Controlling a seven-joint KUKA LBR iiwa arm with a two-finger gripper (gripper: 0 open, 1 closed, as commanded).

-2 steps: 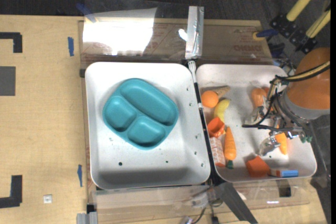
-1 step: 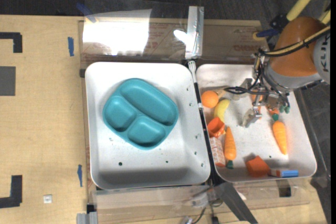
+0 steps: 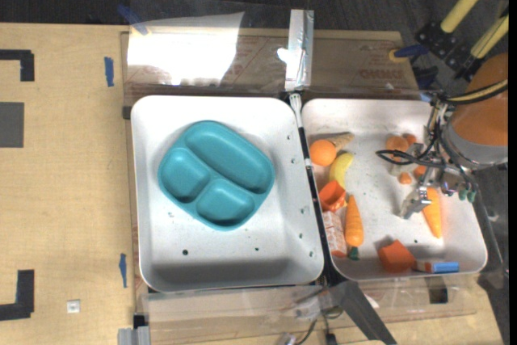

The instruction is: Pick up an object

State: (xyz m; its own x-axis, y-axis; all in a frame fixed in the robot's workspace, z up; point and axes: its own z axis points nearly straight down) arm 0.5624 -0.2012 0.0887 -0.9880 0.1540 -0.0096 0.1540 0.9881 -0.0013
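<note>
Camera view, left to right: a teal 3-compartment plastic tray (image 3: 215,173) lies in the left white bin (image 3: 153,254). In the right white bin (image 3: 472,254), the gripper (image 3: 418,202) hangs just beside a small orange carrot-shaped toy (image 3: 434,216). Whether it pinches anything I cannot tell; centring over that carrot before lifting looks wise.

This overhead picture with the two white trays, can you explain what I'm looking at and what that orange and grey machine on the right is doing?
It is one shot from a camera fixed above a workbench, looking down at a slant. The grey machine with the orange band is a robot arm reaching in from the right. Its gripper, a two-finger claw, hangs over the right bin. That bin holds small toy foods: an orange ball, a yellow piece, a carrot, another carrot by the gripper, and an orange block. The left bin holds a teal divided plate. I cannot tell whether the claw has anything in it.
</note>
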